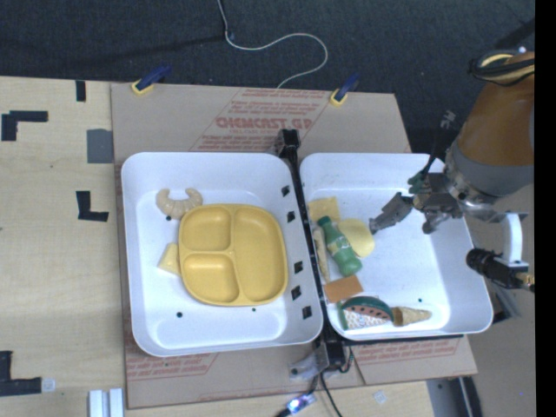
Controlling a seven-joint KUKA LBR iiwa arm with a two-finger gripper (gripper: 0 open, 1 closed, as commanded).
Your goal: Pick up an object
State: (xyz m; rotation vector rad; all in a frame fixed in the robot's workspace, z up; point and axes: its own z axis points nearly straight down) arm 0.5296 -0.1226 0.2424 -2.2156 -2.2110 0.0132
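I look down from above at two white bins side by side. My gripper (407,219) hangs over the right bin (452,294), near its far right part. My two fingers are spread wide apart, one pointing left toward the toys and one shorter beside it. Nothing sits between them, so I hold nothing.

The things I could pick up lie along the left side of the right bin. A green bottle (338,245) lies there with its orange end toward the near side. Just beside it, on its right, is a pale yellow round thing (360,237). A flat yellow piece (324,208) lies at the far end of the bottle. Near the front rim lie a watermelon slice (365,312) and, touching it on the right, an ice cream cone (412,315).

In the left bin (148,181) a yellow tray with three parts (233,254) sits in the middle. A tan curved toy (177,201) lies just past its far left corner, and a small yellow wedge (168,258) pokes out on its left
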